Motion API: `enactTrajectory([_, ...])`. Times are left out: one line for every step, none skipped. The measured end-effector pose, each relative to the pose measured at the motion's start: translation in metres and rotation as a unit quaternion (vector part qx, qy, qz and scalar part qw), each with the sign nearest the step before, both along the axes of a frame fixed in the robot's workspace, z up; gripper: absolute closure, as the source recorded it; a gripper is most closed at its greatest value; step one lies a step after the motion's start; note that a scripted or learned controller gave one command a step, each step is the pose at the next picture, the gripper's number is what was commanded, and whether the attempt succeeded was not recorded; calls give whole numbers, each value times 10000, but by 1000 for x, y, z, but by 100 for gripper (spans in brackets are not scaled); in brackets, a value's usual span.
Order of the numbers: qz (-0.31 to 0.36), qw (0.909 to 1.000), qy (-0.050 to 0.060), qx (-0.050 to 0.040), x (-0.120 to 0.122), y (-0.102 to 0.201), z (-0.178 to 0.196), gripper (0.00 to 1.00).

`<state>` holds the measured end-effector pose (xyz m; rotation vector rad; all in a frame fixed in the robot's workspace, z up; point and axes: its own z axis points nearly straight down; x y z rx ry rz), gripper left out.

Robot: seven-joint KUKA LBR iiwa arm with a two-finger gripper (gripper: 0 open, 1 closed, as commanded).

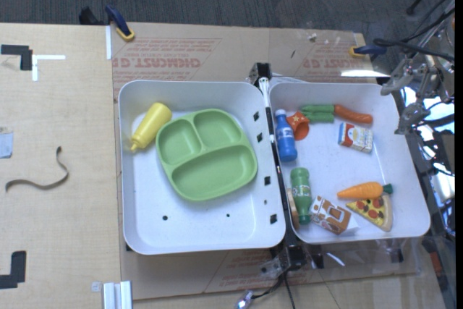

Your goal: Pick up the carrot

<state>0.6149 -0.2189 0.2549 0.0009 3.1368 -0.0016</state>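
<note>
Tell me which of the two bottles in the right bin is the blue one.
The blue bottle lies farther back along the bin's left wall; the green bottle lies nearer the front, beside the small carton.

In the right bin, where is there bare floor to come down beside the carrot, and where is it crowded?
Bare floor lies mid-bin, bordered by the blue bottle, ketchup packet, carrot and green bottle. Crowded: the near edge, where the pizza slice sits right against the carrot beside the carton.
</note>
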Motion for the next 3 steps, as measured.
enactTrajectory([329,9995,11,6,-59,54,-100,0])
enactTrajectory([290,9996,13,4,-102,45,-163,0])
enactTrajectory([-3,10000,10,7,-134,57,-163,0])
